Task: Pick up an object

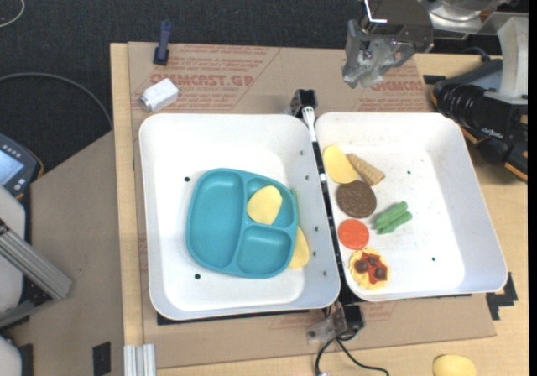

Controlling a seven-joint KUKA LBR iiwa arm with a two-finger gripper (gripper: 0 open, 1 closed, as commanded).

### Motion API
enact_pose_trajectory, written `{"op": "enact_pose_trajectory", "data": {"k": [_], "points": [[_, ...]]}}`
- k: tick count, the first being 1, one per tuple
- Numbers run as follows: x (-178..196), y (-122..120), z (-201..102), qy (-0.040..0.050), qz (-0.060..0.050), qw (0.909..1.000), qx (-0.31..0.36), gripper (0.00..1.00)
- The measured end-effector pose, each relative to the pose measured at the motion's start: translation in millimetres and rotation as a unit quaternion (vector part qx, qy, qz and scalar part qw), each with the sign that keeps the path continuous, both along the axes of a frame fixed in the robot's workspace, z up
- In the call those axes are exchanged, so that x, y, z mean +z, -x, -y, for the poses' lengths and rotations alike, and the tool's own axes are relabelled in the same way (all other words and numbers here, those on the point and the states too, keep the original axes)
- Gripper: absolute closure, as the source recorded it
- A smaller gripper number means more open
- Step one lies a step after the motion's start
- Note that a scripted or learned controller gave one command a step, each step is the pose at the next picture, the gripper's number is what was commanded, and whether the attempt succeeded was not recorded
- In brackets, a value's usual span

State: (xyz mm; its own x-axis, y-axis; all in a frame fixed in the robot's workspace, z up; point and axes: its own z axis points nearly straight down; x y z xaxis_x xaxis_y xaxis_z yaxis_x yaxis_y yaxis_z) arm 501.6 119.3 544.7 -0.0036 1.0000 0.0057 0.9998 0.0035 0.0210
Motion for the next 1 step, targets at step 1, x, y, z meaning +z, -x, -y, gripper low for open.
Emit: {"op": "enact_pose_trajectory", "data": {"k": [1], "points": [[-103.5,24.0,10.3,0.0043,-0.016,0.9999,-0.003,1.0]]}}
